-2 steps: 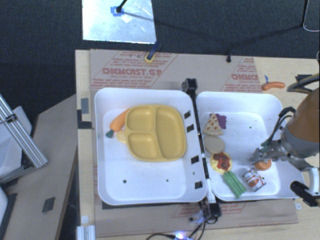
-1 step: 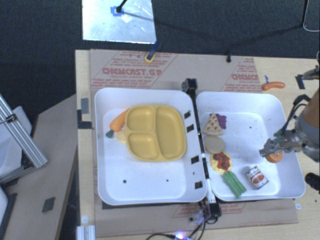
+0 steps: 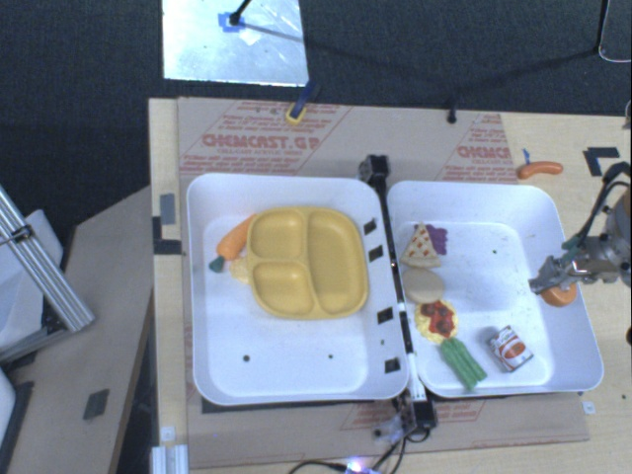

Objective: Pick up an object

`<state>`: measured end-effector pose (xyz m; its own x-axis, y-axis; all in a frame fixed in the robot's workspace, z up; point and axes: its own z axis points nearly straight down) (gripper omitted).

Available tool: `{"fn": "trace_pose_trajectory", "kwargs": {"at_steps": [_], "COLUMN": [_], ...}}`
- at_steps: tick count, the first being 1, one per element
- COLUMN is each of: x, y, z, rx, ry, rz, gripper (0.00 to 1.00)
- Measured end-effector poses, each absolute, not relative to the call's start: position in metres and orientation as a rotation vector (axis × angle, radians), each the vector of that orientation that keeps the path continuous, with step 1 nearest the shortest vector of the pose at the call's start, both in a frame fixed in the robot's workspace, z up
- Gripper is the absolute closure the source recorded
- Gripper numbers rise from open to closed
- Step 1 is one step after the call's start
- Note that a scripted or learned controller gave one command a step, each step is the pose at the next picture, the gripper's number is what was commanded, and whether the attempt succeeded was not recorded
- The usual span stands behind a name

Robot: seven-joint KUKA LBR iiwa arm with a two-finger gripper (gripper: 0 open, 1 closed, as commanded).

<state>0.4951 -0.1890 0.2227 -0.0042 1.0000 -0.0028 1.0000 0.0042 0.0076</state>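
Apparently still at the approach step, the gripper (image 3: 550, 282), whose state I cannot tell, sits at the right bin's (image 3: 494, 210) right edge by an orange object (image 3: 561, 295), needing a clean descent.

Grey metal gripper (image 3: 553, 282) with dark cables looping above the wrist

An orange object (image 3: 561, 293) sits at the right bin's (image 3: 494, 210) right wall, middle right of the frame, partly hidden beneath the gripper (image 3: 549, 278).
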Motion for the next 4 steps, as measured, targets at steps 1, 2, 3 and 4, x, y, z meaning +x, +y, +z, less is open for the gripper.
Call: {"fn": "trace_pose_trajectory", "kwargs": {"at_steps": [1,2,3,4], "x": [0.524,0.544,0.579,0.607], "y": [-0.151,-0.095,-0.053,0.001], "z": [0.230,0.225,0.231,0.221], "rx": [2.210,2.209,2.210,2.210], "ry": [2.228,2.232,2.229,2.231], "rz": [0.005,0.005,0.006,0.005], "gripper": [1.00,1.00,1.00,1.00]}}
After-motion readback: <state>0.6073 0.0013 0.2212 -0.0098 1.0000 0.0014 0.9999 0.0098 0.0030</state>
